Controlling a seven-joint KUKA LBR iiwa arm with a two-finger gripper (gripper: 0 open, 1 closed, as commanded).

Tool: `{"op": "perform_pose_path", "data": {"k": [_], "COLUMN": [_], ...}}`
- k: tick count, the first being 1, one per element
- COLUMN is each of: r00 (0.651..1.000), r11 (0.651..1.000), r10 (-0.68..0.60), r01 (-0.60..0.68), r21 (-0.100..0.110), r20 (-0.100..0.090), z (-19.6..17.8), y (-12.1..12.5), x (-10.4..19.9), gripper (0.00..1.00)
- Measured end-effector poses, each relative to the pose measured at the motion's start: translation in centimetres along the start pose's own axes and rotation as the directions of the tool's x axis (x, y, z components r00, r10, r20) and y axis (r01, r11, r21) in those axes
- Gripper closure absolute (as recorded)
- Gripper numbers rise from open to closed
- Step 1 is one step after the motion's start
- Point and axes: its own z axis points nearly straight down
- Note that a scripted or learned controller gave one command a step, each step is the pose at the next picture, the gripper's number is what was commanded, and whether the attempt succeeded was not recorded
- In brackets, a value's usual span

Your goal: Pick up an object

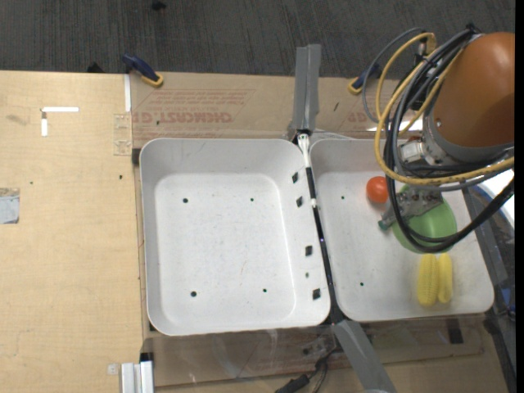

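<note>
**Green object under the wrist, grasp not yet confirmed**

The green object [431, 222], rounded and pale green, lies in the right bin [352, 293], toward its far right side, and looks like the likeliest target because the arm is parked directly above it. Much of it is covered by the wrist and a bundle of cables. Just beside it on the left sits a small orange-red ball [377, 189], and near it toward the front rim lies a yellow piece like a corn cob [434, 279], apart from the green one. The left bin [221, 236] is next door, separated by a grey divider bar [308, 88].

The step in hand reads as the descent or closing over the green object. The gripper [409, 207] is low in the bin, touching or almost touching the green shape, but the wrist hides it, so I cannot tell whether it is spread or pressed together, nor whether anything is pinched. The next move calls for a firm close on the rounded body and a straight lift, watching that it does not roll out toward the ball
</note>
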Motion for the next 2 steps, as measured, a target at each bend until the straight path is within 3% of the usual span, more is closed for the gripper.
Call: {"op": "perform_pose_path", "data": {"k": [1,2], "r00": [0.979,0.666], "r11": [0.979,0.666], "r10": [-0.202,-0.746], "r01": [0.202,0.746], "r21": [0.002,-0.001], "r20": [-0.004,0.004], "z": [13.2,2.0], "y": [5.9,4.1], "x": [1.8,11.6], "gripper": [1.00,1.00]}}
